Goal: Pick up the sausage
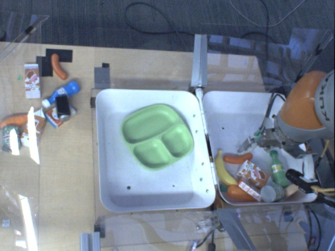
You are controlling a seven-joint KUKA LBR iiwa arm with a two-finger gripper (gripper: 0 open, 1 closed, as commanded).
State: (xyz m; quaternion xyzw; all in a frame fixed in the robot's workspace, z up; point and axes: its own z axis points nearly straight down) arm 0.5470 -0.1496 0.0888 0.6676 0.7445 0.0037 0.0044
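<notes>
The sausage (237, 158) is a short red-orange piece lying in the right bin (230, 114), near its left-centre, just above a yellow banana (225, 170). My gripper (259, 138) hangs low over the bin, just right of and slightly above the sausage's right end, below the arm's orange band (308, 107). Nothing shows as held by it. The arm's wrist hides part of the bin's right side.
Crowded around the sausage are a red-and-white carton (253, 174), a green bottle (277, 167) and an orange item (238, 193). The left bin (110, 182) holds a green divided plate (157, 135). Another sausage-like piece (59, 67) and loose items lie on the bench at far left.
</notes>
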